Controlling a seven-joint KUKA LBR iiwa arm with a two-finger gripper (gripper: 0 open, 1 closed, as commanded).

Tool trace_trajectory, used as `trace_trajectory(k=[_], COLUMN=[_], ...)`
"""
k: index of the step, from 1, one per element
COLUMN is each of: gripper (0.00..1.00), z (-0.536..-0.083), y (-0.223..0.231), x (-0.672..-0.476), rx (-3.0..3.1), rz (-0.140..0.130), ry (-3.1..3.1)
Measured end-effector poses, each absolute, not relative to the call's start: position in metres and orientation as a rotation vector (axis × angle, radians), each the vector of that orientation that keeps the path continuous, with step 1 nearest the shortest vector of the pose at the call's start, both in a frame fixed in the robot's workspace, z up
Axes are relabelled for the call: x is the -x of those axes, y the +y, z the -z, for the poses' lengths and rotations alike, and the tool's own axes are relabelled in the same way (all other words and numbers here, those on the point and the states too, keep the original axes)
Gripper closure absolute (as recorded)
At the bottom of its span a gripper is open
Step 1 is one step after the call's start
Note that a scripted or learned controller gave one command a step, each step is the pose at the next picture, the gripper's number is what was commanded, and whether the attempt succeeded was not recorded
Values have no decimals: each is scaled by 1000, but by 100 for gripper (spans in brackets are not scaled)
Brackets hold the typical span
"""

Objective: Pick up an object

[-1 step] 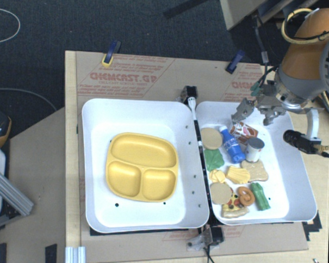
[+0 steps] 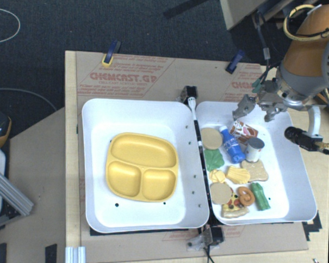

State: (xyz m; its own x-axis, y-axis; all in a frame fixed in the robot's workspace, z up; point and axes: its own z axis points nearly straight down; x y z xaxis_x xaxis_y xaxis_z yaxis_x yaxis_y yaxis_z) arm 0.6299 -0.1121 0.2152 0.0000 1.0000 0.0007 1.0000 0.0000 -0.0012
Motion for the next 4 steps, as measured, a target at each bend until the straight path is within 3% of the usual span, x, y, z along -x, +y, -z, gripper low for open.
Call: trace_trajectory(k=[2, 3, 4], gripper=[0, 0, 100], z=[-111, -106, -116], y=[-93, -96, -98], x=[-628, -632, -633], rx=[2220, 2233, 2238], rz=[-2, 8, 6], ry=[-2222, -2228, -2233])
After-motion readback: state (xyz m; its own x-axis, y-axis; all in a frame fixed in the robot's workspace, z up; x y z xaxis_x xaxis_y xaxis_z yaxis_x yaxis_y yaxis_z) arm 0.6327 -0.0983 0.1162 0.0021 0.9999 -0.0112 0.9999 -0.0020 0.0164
